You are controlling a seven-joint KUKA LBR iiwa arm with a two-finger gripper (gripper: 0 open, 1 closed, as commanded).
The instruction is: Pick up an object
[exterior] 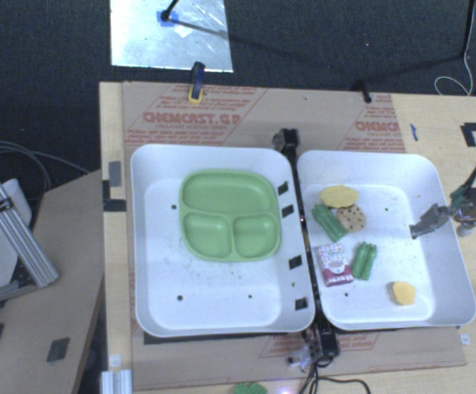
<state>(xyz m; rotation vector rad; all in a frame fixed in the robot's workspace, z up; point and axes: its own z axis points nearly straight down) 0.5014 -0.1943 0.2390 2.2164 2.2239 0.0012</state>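
Holding a green divided plate (228, 216), left bin (152, 245); right bin (435, 179) contains yellow, green, cracker, and packet (334, 264) items. Gripper (428, 218) at right rim, jaws' state unclear.

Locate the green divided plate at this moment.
The green divided plate lies in the left bin, near its middle, across the divider from the right bin holding the small items.

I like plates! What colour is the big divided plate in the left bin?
Light green; the divided plastic plate shows best in the overhead camera view.
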